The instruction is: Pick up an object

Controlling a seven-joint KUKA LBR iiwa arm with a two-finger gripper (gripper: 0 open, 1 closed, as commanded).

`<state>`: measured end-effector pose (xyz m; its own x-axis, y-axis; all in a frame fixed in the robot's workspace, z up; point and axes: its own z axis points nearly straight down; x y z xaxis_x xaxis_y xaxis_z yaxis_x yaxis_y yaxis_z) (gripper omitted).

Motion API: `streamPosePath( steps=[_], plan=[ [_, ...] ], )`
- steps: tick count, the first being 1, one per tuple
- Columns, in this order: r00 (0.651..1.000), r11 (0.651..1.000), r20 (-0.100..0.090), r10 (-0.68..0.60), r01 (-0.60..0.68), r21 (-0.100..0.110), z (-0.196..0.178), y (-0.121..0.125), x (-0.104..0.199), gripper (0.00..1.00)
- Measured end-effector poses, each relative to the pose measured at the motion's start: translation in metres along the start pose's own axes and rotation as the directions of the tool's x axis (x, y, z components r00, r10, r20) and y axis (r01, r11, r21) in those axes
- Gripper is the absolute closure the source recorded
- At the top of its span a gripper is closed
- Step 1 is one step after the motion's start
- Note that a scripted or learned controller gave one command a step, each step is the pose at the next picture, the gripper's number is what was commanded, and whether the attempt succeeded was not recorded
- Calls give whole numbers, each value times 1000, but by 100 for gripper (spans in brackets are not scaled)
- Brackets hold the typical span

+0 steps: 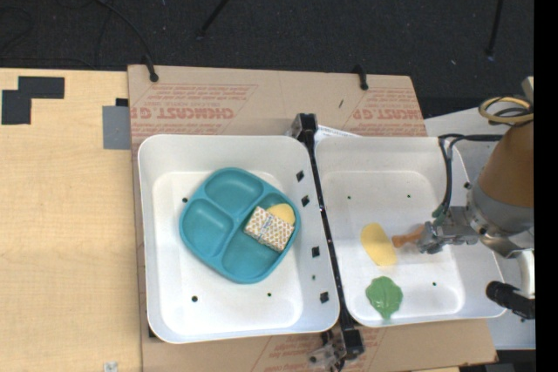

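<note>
In the right bin (410,179) lie a flat yellow piece (377,245), a small orange-brown piece (404,239) just right of it, and a green lump (384,294) nearer the front. My gripper (429,237) is low inside this bin, reaching in from the right, and its tip sits against the right end of the orange-brown piece. The grey arm with its orange band (510,174) rises behind it at the bin's right wall.
The left bin (166,274) holds a teal divided plate (209,226) with a patterned block (268,228) and a yellow item (282,213) on its right side. A black divider (316,222) separates the bins. Cables (449,170) hang by the arm.
</note>
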<state>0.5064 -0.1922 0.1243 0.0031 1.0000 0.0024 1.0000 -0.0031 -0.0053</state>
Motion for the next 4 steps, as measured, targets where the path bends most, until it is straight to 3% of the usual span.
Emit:
streamPosePath(
  steps=[3,4],
  plan=[
    [1000,1000,4,-5,5,-9,-157,1,-9,100],
    [1000,1000,0,-9,9,-3,-158,4,49,100]
  ],
)
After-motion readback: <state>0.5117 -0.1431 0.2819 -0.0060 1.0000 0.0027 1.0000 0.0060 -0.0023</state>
